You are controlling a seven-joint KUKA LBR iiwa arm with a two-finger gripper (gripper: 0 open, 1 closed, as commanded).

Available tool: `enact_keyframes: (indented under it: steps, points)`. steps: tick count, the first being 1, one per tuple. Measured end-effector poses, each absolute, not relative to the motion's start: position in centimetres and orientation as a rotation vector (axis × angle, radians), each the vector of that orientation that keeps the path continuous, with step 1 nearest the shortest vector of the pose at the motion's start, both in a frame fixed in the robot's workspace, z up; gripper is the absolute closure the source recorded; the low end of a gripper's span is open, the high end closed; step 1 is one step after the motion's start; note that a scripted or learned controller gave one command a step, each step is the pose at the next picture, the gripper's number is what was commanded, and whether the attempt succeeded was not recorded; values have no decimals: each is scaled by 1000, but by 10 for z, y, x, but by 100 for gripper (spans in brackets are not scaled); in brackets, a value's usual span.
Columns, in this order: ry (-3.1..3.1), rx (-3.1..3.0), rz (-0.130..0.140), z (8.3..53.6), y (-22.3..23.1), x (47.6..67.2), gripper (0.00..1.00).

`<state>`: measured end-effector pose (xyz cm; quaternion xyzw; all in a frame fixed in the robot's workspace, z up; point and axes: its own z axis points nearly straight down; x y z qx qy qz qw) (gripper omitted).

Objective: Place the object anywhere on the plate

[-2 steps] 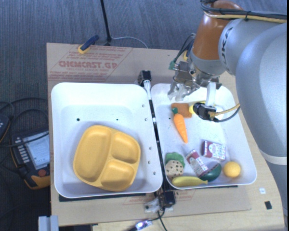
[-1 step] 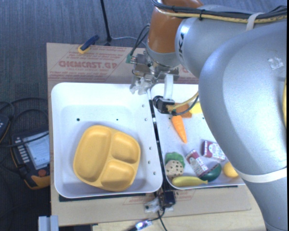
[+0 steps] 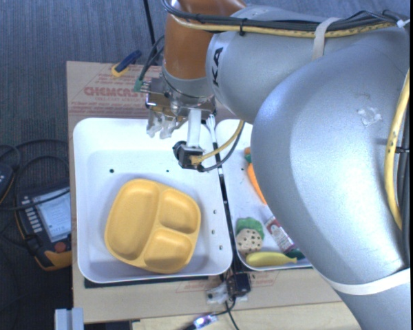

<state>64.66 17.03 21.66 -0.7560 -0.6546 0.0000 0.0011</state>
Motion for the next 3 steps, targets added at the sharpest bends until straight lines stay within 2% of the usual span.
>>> enact_keyframes:
  steps: [1,2,3]
  points:
    - [-1855,-2534,15,196,97,590,100]
    - [-1859,-2531,12,196,99,591,0]
    - [-1392,-2811,17,183,108,535,0]
